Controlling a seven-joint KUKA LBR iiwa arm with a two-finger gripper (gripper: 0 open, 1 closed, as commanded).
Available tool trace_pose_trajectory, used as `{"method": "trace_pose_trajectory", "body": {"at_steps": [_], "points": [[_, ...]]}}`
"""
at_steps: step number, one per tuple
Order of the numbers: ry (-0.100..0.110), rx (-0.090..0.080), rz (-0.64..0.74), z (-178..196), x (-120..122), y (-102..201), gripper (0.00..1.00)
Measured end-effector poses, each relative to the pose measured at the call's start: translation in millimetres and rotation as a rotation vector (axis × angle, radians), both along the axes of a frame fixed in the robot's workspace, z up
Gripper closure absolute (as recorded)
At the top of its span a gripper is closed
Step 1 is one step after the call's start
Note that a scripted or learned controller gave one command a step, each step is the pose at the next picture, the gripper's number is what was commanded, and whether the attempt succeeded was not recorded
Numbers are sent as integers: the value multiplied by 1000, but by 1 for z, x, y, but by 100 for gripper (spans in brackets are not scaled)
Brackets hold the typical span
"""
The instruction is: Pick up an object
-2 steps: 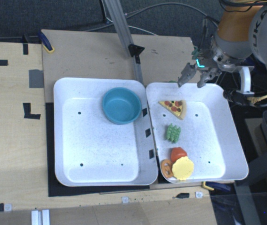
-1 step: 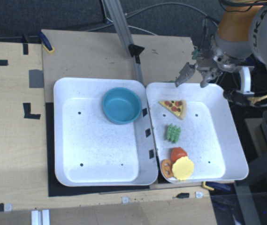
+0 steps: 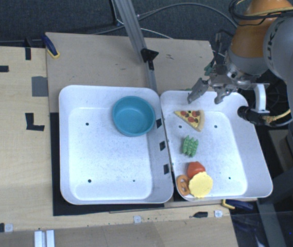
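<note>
My gripper (image 3: 206, 93) hangs over the far edge of the right bin (image 3: 239, 138), its two fingers spread open with nothing between them. Just below and left of the fingertips lies a pizza slice toy (image 3: 190, 118). Further toward the front sit a green ridged toy (image 3: 189, 145), a red piece (image 3: 195, 168), a yellow toy (image 3: 201, 184) and a small pretzel-like piece (image 3: 182, 184). A blue bowl (image 3: 133, 115) rests in the far right part of the left bin (image 3: 84, 153).
A slanted grey metal pole (image 3: 135, 32) comes down from above to the gap between the bins. The arm's orange band and cables fill the upper right. The bench holds black tape marks at the left.
</note>
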State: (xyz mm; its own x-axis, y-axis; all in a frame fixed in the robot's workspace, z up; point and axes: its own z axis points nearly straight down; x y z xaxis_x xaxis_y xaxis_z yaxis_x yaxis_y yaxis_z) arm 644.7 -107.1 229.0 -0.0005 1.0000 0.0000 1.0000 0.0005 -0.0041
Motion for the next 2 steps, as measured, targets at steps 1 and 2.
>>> {"method": "trace_pose_trajectory", "body": {"at_steps": [1, 2], "points": [[2, 1, 0, -63, 3, 1, 0], [1, 0, 0, -111, 1, -8, 0]]}}
